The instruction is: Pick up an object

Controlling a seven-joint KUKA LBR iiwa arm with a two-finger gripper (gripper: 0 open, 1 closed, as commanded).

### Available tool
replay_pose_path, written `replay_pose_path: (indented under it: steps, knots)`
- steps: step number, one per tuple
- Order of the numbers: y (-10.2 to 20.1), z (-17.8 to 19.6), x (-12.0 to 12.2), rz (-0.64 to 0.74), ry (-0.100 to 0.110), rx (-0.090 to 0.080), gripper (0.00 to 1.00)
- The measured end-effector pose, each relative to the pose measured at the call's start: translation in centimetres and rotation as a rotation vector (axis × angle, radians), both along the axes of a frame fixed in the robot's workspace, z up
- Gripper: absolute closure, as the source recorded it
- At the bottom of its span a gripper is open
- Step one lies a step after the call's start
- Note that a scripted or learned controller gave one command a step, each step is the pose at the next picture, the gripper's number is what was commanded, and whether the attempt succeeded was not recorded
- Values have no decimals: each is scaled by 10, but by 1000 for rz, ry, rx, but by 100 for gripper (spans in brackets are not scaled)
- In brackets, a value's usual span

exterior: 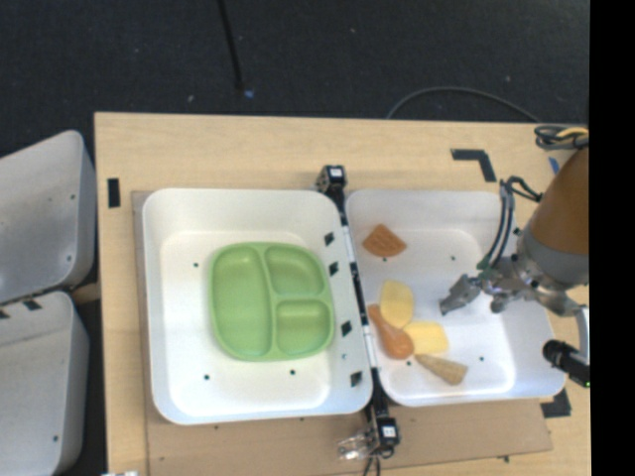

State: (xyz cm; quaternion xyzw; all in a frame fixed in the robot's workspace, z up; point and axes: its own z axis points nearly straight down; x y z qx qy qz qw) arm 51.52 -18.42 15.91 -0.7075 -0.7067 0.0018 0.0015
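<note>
On wooden bench (248,147), perhaps dark carpet (198,38) around.

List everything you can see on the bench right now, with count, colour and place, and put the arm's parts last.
Bins: 2, white, side by side on the bench; left bin, right bin.
Divided plate: 1, light green, three compartments, lying in the left bin.
Orange wedge: 1, orange-brown, upper left of the right bin, apart from the rest.
Yellow pieces: 2, pale yellow, one left of centre in the right bin, one just below it.
Orange stick: 1, orange, along the right bin's left wall, touching the yellow pieces.
Tan wedge: 1, tan, lowest of the cluster.
Bench: 1, light wood.
Cable: 1, grey, looping behind the bench.
Arm: 1, grey and orange, at the right.
Gripper: 1, grey, over the right bin, right of the cluster, holding nothing.
</note>
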Motion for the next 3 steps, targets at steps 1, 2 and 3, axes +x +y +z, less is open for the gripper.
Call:
replay_pose_path:
  steps: [1,2,3]
  knots:
    - [-1,-53,-1,0,-1,0,0]
    - [-2,-39,1,-5,-8,-1,100]
    - [-1,23,-2,5,-12,-2,100]
